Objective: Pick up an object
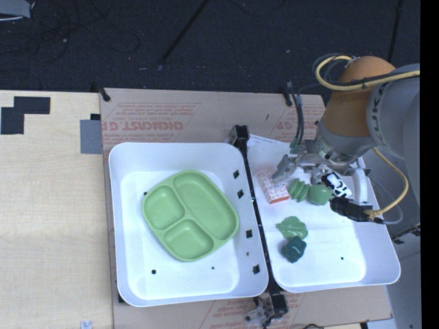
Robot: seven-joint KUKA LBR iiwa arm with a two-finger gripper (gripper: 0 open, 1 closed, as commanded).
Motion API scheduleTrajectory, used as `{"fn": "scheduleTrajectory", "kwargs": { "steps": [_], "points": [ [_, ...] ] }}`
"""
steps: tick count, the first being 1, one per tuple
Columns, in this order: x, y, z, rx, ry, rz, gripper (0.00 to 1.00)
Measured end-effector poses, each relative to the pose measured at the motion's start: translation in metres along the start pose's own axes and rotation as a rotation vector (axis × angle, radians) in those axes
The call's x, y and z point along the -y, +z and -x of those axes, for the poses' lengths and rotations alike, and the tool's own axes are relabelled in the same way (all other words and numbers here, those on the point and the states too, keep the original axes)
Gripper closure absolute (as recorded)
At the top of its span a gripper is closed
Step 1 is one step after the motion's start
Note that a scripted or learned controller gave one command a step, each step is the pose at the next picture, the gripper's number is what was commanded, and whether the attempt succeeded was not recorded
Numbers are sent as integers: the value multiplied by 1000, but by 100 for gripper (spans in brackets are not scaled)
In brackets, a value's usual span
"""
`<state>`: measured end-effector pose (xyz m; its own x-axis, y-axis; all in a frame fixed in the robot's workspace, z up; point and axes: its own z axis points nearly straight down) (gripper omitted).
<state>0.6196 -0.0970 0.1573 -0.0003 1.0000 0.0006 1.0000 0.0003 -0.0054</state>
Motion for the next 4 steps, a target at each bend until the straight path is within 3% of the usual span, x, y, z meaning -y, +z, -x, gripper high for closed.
{"fn": "scheduleTrajectory", "kwargs": {
  "steps": [1, 2, 4],
  "points": [
    [2, 46, 6, 0, 1, -1, 0],
    [2, 34, 7, 0, 4, 0, 100],
    [9, -64, 17, 1, 6, 6, 100]
  ]
}}
